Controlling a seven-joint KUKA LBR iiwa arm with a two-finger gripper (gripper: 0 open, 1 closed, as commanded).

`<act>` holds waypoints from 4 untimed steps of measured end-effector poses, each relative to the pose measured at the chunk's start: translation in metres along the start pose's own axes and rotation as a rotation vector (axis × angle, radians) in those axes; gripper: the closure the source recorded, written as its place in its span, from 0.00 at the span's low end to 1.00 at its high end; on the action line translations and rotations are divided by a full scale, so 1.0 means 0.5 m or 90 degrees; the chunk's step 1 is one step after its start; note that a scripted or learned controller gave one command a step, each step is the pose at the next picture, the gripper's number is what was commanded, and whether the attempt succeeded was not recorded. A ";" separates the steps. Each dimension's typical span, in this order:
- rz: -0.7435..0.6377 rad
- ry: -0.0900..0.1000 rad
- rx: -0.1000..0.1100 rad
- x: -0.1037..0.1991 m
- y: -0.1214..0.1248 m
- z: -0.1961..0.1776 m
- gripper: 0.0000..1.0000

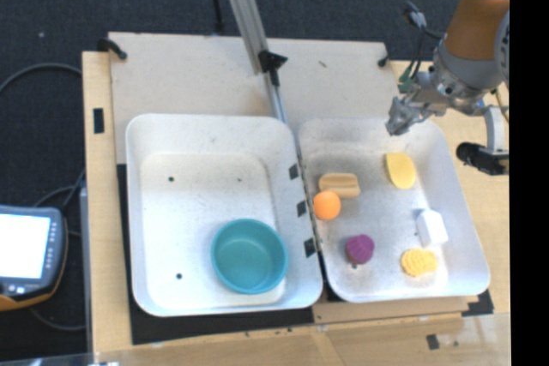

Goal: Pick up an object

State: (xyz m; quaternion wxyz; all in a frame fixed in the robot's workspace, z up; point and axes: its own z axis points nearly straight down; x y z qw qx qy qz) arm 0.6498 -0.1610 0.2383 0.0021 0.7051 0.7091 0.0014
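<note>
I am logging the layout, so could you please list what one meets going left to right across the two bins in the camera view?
Teal bowl → orange ball → purple object → yellow oval piece → white block. The tan block, the ridged yellow piece and the gripper overlap others in this order, so I left them out.

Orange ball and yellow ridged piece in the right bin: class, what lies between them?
In the camera view, a purple piece lies roughly between the orange ball and the yellow ridged piece, on the right bin's floor, touching neither.
</note>
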 end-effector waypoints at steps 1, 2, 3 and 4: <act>0.000 0.001 0.003 0.090 0.011 0.006 1.00; -0.001 0.002 0.003 0.203 -0.012 0.000 1.00; -0.001 0.001 0.004 0.312 -0.002 0.016 1.00; -0.001 0.002 0.005 0.433 -0.011 0.023 1.00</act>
